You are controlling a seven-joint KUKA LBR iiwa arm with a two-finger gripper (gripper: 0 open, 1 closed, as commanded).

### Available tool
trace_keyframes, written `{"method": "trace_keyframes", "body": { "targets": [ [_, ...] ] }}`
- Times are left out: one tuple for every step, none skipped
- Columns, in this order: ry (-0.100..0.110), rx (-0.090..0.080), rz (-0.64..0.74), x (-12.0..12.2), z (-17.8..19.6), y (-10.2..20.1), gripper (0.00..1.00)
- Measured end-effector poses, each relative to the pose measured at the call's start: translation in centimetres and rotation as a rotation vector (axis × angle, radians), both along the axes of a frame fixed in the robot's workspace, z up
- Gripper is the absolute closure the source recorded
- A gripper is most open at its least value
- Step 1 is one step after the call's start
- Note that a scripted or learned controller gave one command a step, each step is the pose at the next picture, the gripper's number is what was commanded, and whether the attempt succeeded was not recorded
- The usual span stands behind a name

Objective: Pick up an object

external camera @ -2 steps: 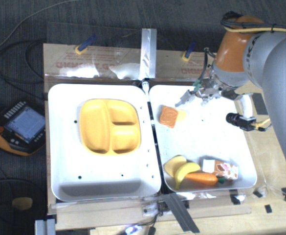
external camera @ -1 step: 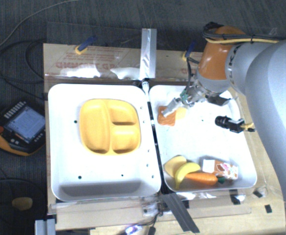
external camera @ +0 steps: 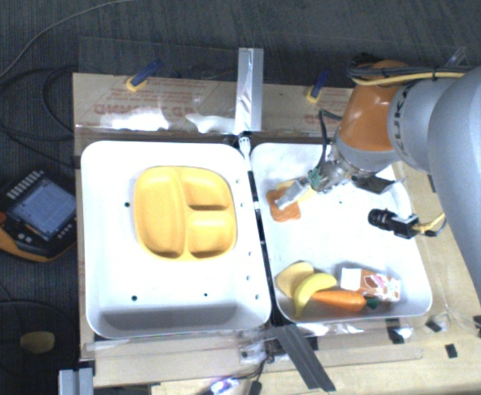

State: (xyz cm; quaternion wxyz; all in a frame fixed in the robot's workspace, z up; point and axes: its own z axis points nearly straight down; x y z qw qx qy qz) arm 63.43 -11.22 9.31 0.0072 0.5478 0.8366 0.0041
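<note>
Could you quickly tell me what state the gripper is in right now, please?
Gripper: down in the right bin at the orange object; open, shut or holding cannot be told from this view.

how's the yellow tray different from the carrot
The tray is yellow, broad and divided into compartments; the carrot is orange, slim and tapered. The tray lies alone in the left bin; the carrot is crowded among other items at the right bin's near edge. Both lie flat, apart from the tool.
</note>
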Motion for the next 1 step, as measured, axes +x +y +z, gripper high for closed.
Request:
{"method": "trace_keyframes", "body": {
  "targets": [
    [-0.028, 0.000, -0.001, 0.81, 2.32, -0.02, 1.00]
  ]
}}
